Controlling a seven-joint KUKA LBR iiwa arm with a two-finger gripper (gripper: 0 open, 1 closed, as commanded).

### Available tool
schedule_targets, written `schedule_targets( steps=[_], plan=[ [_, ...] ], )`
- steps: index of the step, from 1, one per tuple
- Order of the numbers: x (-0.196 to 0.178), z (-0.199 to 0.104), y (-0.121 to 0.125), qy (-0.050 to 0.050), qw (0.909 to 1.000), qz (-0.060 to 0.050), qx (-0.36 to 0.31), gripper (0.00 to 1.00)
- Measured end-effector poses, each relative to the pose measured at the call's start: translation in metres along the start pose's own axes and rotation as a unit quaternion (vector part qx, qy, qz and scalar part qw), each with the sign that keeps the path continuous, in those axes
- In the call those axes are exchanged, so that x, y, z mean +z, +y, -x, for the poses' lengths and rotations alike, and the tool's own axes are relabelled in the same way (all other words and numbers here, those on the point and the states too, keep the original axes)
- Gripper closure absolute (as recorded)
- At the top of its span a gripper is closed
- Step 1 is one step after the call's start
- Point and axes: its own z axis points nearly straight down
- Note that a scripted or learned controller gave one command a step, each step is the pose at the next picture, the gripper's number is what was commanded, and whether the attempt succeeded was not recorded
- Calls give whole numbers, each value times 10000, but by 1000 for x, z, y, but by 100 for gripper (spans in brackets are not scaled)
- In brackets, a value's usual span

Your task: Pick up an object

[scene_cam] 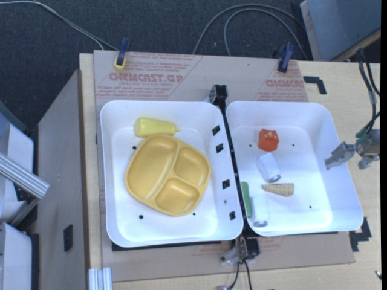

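Observation:
In the right bin [338,213] lie a red-orange block [268,139], a small clear-white cylinder [268,168], a beige wedge-shaped piece [279,189] and a green stick [246,199] beside a clear tube [260,213]. The left bin [115,180] holds a yellow divided plate [168,174] with a yellow squeeze bottle [155,126] lying just behind it. My gripper [352,154] hangs over the right bin's right rim, well to the right of the objects and touching none of them. Nothing hangs from it.
A black divider strip [222,144] runs between the two bins. Both bins rest on a cardboard sheet [181,71] held by blue clamps [123,52] at the back. Cables [242,17] loop on the dark floor behind the bench.

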Motion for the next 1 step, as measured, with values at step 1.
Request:
schedule_targets(
  steps=[1],
  plan=[
    [-283,8,-4,-45,9999,100,-4,0]
  ],
)
